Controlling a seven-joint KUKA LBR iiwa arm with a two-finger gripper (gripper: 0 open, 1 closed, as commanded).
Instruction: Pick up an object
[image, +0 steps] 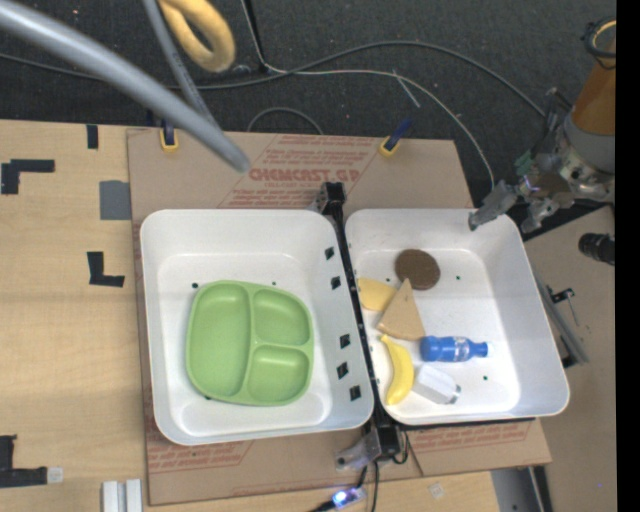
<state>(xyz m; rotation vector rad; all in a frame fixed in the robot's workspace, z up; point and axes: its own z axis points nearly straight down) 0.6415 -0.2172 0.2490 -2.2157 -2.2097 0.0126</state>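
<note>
Hovering at the right bin's (545, 330) far right corner, gripper (490, 212) carrying nothing visible.
Sitting down-left of the gripper: brown disc (417, 268) nearest, then tan wedge (403, 314), blue bottle (450, 349), banana (398, 369) and white block (436, 385). Lying well off to its left, green divided plate (250, 342). Finger spread: cannot tell.

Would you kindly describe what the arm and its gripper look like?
The arm is grey metal with an orange band at the view's upper right edge. Its gripper is a cluttered grey and dark assembly with small fittings, ending in a slim grey tip.
</note>
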